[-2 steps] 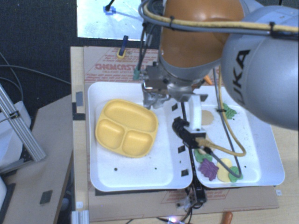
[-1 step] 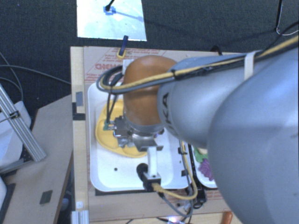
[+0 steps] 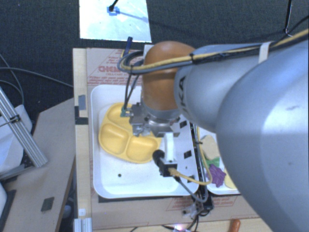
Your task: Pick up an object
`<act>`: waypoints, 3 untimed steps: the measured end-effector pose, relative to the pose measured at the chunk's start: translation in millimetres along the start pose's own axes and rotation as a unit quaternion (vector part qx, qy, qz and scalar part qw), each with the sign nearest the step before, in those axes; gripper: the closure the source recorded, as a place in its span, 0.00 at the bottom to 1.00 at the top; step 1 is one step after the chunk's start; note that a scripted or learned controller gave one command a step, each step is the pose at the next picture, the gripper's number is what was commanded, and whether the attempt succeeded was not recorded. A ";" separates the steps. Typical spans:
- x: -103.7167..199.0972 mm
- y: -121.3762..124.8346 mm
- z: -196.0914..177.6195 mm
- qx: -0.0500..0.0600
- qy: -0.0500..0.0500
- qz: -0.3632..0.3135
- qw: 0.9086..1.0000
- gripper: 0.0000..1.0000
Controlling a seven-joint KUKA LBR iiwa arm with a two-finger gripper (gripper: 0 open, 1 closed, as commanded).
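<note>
A yellow divided tray [image 3: 120, 137] lies in the left white bin [image 3: 111, 178], toward its far left part. The arm's orange band and grey wrist hang right over the tray's right side, and the gripper [image 3: 150, 129] points down there, its tip hidden under the wrist. A purple object [image 3: 217, 174] and something pale yellow [image 3: 210, 151] lie in the right bin, mostly hidden behind the arm.
Cables run down from the wrist across the divider between the bins [image 3: 197, 168]. A cardboard sheet [image 3: 104, 69] lies under the bins. A metal frame [image 3: 19, 129] stands at the left on a tan bench surface.
</note>
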State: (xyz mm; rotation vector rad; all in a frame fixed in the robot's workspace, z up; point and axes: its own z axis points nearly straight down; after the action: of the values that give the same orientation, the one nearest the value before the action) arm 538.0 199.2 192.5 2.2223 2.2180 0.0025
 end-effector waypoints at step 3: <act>9.9 133.0 -22.4 -0.001 0.000 0.000 1.000 1.00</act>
State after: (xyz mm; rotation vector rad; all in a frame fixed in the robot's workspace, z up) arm 671.0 208.9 215.2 2.2210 2.2186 0.0041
